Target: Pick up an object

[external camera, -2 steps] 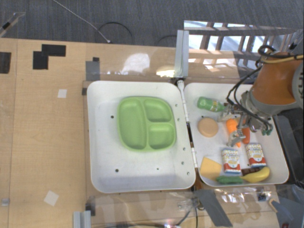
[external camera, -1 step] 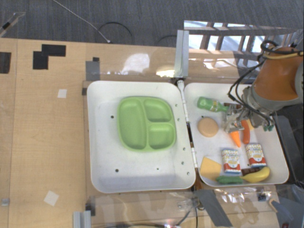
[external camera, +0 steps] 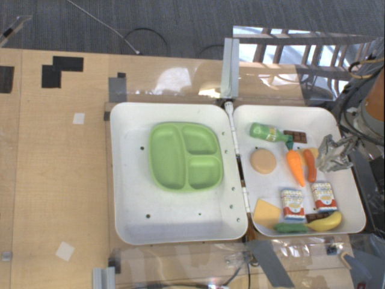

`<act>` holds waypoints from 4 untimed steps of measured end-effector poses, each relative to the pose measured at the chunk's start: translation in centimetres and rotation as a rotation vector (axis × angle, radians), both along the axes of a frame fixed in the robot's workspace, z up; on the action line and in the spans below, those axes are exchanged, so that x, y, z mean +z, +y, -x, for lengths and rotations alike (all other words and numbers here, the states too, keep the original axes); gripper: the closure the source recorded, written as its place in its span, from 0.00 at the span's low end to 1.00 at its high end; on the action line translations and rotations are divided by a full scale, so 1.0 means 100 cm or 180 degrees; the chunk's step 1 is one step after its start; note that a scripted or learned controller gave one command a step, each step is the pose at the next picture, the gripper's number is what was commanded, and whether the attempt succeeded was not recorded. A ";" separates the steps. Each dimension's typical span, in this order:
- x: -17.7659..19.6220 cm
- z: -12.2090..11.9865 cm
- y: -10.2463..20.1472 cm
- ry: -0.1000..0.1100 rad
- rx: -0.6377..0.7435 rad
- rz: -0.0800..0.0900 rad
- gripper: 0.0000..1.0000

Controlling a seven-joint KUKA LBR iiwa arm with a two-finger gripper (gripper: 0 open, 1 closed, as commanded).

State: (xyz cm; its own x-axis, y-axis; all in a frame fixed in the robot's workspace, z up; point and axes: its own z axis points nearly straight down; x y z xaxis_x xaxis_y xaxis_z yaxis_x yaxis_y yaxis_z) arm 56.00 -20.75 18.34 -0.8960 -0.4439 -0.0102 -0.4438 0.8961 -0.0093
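The jaws hover at the right bin's edge; whether released or clenched, I cannot tell. Just beside them lie a red sausage and carrot; centre over one, descend straight.

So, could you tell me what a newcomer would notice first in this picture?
Probably the green divided plate, lying alone in the left bin. Next, the bright toy food crowded into the right bin: a carrot, a banana and a green bottle. The gripper hovers at that bin's right edge.
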 end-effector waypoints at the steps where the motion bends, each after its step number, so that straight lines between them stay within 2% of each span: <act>1: -0.002 0.000 0.002 0.0010 0.0007 -0.0008 0.00; 2: -0.093 0.017 0.050 -0.0004 0.0562 0.0001 0.00; 3: -0.095 -0.072 0.049 0.0003 0.0359 -0.0008 0.00; 4: -0.094 -0.044 0.036 0.0006 0.0481 -0.0004 0.00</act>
